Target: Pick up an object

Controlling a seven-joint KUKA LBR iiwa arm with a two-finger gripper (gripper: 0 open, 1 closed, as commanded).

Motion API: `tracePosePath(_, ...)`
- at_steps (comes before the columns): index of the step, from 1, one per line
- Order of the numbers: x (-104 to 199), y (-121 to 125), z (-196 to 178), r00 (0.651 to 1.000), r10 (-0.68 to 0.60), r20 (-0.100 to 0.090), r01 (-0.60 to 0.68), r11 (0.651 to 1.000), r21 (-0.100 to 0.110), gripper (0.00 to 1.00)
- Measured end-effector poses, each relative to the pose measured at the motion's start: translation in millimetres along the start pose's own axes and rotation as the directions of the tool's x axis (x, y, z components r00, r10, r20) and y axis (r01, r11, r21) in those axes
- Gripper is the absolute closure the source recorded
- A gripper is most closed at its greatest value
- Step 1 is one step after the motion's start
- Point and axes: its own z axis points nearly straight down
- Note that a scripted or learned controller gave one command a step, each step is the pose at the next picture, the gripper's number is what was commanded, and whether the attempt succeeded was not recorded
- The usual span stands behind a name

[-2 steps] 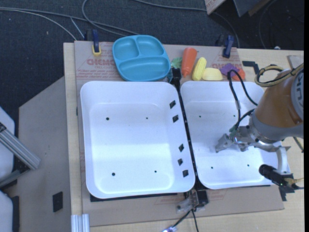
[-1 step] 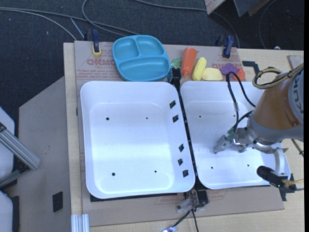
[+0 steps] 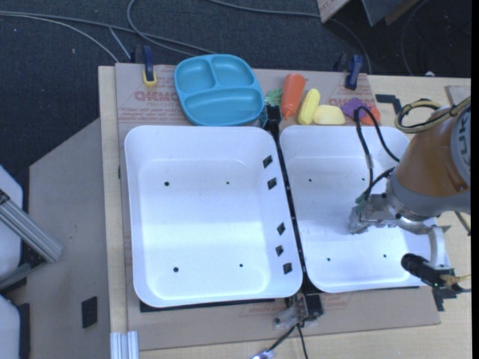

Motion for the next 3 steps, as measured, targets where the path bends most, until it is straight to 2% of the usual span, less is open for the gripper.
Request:
tracePosePath(1,-5.3,7.7,-47.1,1.0,-0.001,0.004,0.001,1.0,-0.006,1.0)
tracePosePath(2,-7.5,5.1,-110.4,1.0,-0.002,0.004,0.002,1.0,-0.007,1.0)
tracePosePath(3,-7.5,6.1,-124.2,1.0,-0.002,0.003,0.002,1.0,-0.003,1.0)
